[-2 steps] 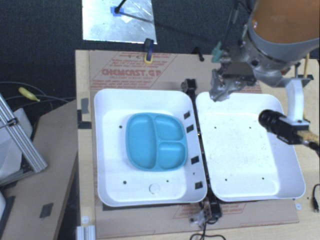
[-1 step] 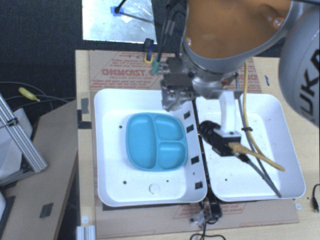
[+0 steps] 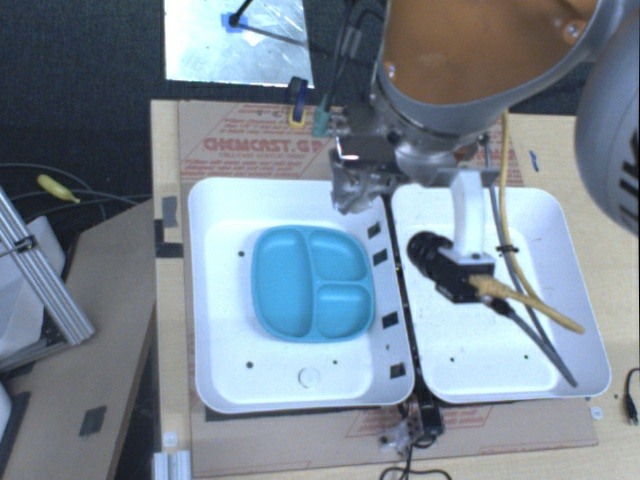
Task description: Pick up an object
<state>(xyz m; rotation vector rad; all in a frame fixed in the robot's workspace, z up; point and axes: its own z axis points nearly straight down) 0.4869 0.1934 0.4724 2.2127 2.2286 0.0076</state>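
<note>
Blue plate (image 3: 312, 283) lies flat on the floor of the left-hand white bin (image 3: 215, 298), nearer the camera than the jaws and slightly to their left in the view. It is moulded with rounded corners and three compartments: a long one along the side farther from the jaws, and two smaller ones on the side toward the seam between the bins. The upper of these two is the closest to the jaws. The plate is apart from the jaws, with bare white bin floor between them.

The jaws hang at the end of the grey arm (image 3: 480, 48), over the far right corner of the same bin. They are just beside the seam where it meets the right-hand white bin (image 3: 565, 258). They appear as a blurred grey metal cluster, and I cannot tell whether they are open or closed.

Below the jaws in the view, a row of small black tabs (image 3: 381, 258) runs along the seam toward the near edge, passing just beside the plate's right side. Behind the jaws, the cardboard-covered worktop (image 3: 250, 146) carries red printed lettering. A small blue and yellow clamp (image 3: 297, 103) stands at its far edge, to the left of the jaws. Farther back still lies a shiny silver sheet (image 3: 235, 28).
</note>
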